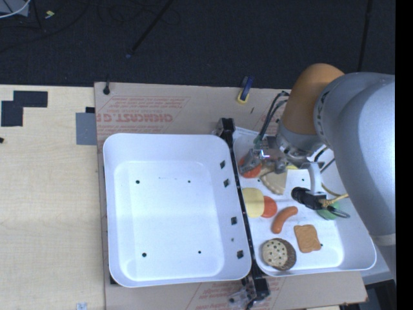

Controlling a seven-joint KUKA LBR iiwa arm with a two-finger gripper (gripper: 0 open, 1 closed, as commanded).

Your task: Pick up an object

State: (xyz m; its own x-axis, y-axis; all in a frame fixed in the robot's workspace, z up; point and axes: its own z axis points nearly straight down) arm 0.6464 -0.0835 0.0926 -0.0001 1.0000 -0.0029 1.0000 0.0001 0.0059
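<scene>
Your tool point(266, 160) hangs right over the orange toy point(250, 168), but you cannot tell its grip.

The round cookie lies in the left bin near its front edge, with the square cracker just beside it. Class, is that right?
Not quite. The camera view shows the round cookie in the right bin, near its front edge, with the square cracker just beside it.

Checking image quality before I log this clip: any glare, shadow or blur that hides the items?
Camera view: evenly lit; the left bin reads bright white with soft shading along its walls, no hard glare. The arm looms large and soft-edged, covering part of the right bin. The pincer area is small and cluttered; cookie and sausage read clearly.
</scene>
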